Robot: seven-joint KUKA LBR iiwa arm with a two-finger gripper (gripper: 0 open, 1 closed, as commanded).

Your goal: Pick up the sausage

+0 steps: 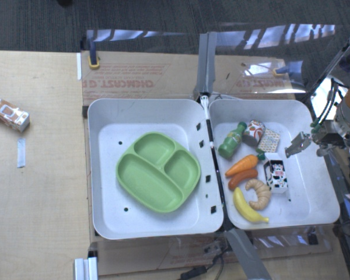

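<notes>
Right bin (315,212) nearest: banana (248,207) at front, croissant (258,192) touching it, cow carton (276,175) just beside. Sausage (242,178) lies under the carrot (244,164), touching, near the bin's left wall. Farther back bottle (231,140), can (255,131), waffle (269,140). Gripper (299,144) over right side, holds nothing, open or closed unclear. Left bin (102,174) holds green tray (158,171)

The worktop (41,214) is pale wood; two white bins sit on it touching side by side, the left bin (105,214) and the right bin (315,212); well apart to the left lie a small carton (10,115) and, near it, a white strip (21,154).
</notes>
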